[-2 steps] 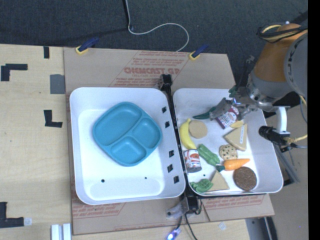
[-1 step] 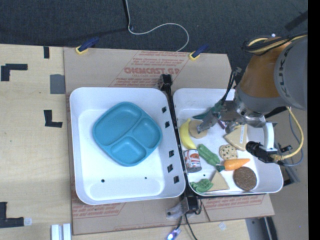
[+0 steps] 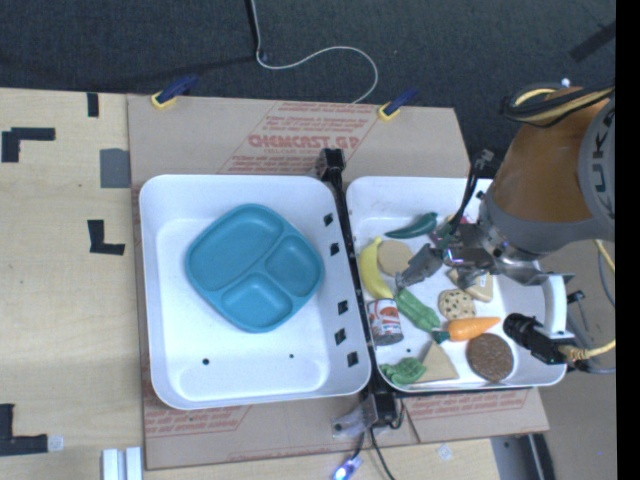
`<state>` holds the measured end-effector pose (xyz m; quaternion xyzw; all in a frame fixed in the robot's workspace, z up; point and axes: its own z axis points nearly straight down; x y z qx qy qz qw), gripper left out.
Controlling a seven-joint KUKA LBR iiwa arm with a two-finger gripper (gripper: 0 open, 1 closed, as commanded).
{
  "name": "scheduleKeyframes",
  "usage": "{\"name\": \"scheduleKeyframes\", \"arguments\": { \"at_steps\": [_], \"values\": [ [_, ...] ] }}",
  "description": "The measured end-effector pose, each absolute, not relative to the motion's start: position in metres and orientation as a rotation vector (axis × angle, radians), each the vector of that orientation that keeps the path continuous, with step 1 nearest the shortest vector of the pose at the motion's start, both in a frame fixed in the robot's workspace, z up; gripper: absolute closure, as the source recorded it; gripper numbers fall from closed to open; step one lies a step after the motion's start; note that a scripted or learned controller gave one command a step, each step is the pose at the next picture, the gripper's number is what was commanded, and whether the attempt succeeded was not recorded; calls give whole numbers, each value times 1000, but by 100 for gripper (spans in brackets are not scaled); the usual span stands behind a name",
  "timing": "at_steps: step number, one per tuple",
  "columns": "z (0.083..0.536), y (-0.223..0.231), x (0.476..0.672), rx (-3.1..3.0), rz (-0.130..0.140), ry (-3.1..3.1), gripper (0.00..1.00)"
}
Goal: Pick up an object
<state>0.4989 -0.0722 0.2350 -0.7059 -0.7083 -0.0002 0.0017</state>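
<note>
two white bins side by side on the worktop [image 3: 60,268]. in the left bin [image 3: 160,298], a blue tray with three parts [image 3: 256,266], lying flat. in the right bin [image 3: 400,200], a heap of toy food: yellow banana [image 3: 372,268], dark green pepper [image 3: 410,226], green pickle [image 3: 418,308], small can [image 3: 386,321], chip cookie [image 3: 456,303], orange carrot [image 3: 472,327], brown round patty [image 3: 490,356], tan wedge [image 3: 438,363], leafy green bit [image 3: 404,372]. arm in from the right, gripper [image 3: 448,253] low over the middle of the heap, just above the pickle and beside the cookie. hard to tell if the fingers are apart or pinched; nothing seen between them. probably all light plastic, stiff and a bit slippery, not easy to break. likely best pick the pickle: long and thin, so pinch across the middle, not the ends. could slide away or bump the banana and cookie lying close by.
</note>
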Motion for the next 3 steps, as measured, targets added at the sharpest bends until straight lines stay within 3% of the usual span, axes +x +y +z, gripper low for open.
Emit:
{"name": "scheduleKeyframes", "arguments": {
  "at_steps": [1, 2, 3],
  "values": [
    [250, 7, 483, -2208, -1, -2230, 0],
    [442, 56, 485, -2219, -24, -2238, 0],
    [443, 54, 484, -2218, 4, -2225, 100]
  ]
}}
